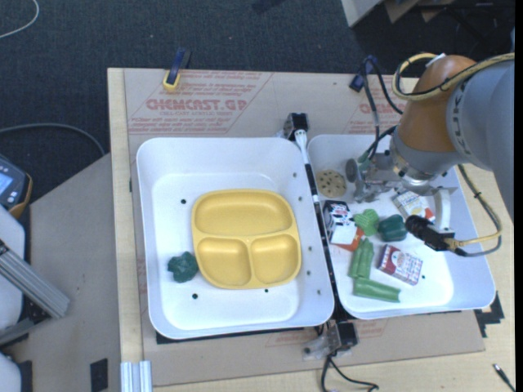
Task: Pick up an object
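Observation:
My gripper (365,180) hangs low over the back of the right bin (470,288), under the grey and orange wrist. Just left of it lies a round tan cookie-like disc (330,181). In front of it sit a light green piece (365,220) and a dark green piece (391,226). Further forward lie a green cylinder (361,260), another green stick (377,291) and a small red box (400,265). A black-and-white card (337,214) and a red-and-white item (346,235) lie by the bin's left wall. I see nothing held in the gripper.
The left bin (159,219) holds a yellow divided plate (245,237) and a small green toy (183,266) at its front left. A black cable (433,235) trails from the arm across the right bin. White packets (411,202) lie beneath the wrist.

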